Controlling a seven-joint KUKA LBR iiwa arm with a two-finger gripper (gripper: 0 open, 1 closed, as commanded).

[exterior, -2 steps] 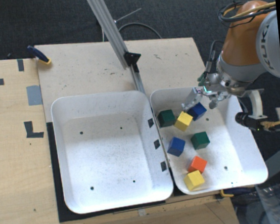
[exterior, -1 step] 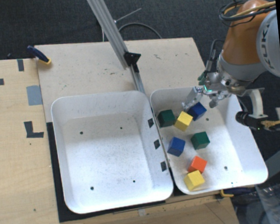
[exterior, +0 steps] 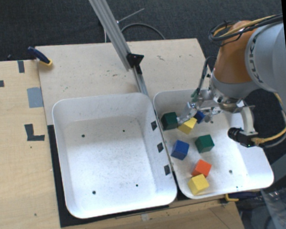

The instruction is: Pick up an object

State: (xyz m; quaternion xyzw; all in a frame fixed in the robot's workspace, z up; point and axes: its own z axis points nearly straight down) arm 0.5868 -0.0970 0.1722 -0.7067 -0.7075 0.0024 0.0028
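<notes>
My gripper (exterior: 193,117) hangs low over the back part of the right bin (exterior: 251,174), under the orange wrist band. A tilted yellow block (exterior: 187,126) lies right at its tip, touching or nearly touching it. A small blue piece (exterior: 200,115) shows just beside the tip. A dark green block (exterior: 169,120) sits to the left of the gripper by the bin's left wall. Nearer the front lie a blue block (exterior: 179,149), a green block (exterior: 204,143), an orange block (exterior: 202,167) and a second yellow block (exterior: 198,184).
The left bin (exterior: 67,145) stands beside the right one, sharing a divider wall. A slanted metal rail (exterior: 116,33) runs down to the bins' back edge. Black cables (exterior: 249,138) loop off the arm over the right bin's right side.
</notes>
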